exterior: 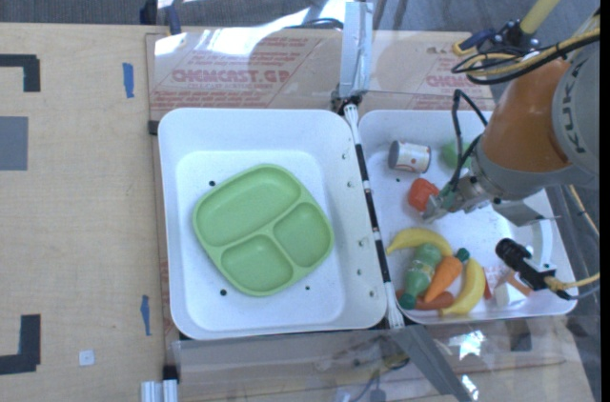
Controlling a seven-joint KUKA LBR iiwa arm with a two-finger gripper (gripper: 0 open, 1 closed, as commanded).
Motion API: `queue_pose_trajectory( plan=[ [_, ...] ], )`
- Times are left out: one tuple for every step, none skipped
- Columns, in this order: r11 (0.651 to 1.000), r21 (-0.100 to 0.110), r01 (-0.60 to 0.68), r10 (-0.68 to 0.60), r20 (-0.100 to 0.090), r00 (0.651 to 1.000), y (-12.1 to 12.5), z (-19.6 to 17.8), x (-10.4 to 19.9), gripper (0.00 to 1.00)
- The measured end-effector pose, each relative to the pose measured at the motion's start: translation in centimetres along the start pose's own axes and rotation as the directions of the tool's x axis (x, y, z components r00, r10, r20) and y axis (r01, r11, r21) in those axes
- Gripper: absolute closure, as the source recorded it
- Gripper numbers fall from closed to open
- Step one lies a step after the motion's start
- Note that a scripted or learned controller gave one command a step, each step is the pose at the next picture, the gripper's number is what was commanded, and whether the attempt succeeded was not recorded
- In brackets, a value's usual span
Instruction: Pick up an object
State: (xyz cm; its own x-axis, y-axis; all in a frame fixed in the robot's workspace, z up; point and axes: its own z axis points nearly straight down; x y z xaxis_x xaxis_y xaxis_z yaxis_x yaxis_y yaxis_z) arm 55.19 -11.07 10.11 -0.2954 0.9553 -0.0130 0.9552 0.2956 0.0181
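Note:
My gripper (437,208) is low in the right bin (381,135), near its middle. A red-orange toy (421,192) lies just to the left of the gripper's tip, touching or nearly touching it. Below the gripper rest a yellow banana (417,241), a green bottle (416,274), an orange carrot (440,282) and a second banana (471,289). A white and brown cylinder (410,157) lies on its side at the back, with a small green piece (449,152) to its right.
The left bin (181,200) holds a light green divided plate (263,228). A clear wall stands behind both bins. The arm's orange band (529,124) hangs over the right bin's right side.

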Motion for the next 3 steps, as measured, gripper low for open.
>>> queue_pose_trajectory(
  plan=[
    [1.000,0.000,0.000,0.000,0.000,1.000,0.0,0.0,0.0,0.00],
    [1.000,0.009,-0.003,0.004,-0.007,1.000,4.1,1.3,-1.2,0.00],
    [1.000,0.002,-0.006,0.006,-0.002,1.000,4.2,0.1,-1.4,1.00]
  ],
)
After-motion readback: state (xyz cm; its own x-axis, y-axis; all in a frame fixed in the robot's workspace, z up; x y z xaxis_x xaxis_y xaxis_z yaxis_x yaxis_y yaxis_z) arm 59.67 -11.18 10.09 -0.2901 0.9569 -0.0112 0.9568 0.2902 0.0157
